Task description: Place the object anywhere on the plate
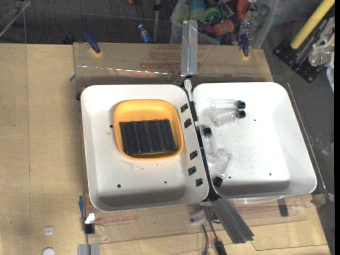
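A wooden tabletop (37,142) carries two shallow white bins side by side, split by a black divider (194,142). In the left bin (101,185), an orange plate (149,110) holds a dark ribbed block (147,137), its grooves running front to back. In the right bin (265,142), clear plastic vials lie scattered: a black-capped pair (229,110), long axes left to right, caps pointing right, and others (215,161) near the divider. A tub of coloured toys (223,7) stands behind. The claw's state cannot be told.
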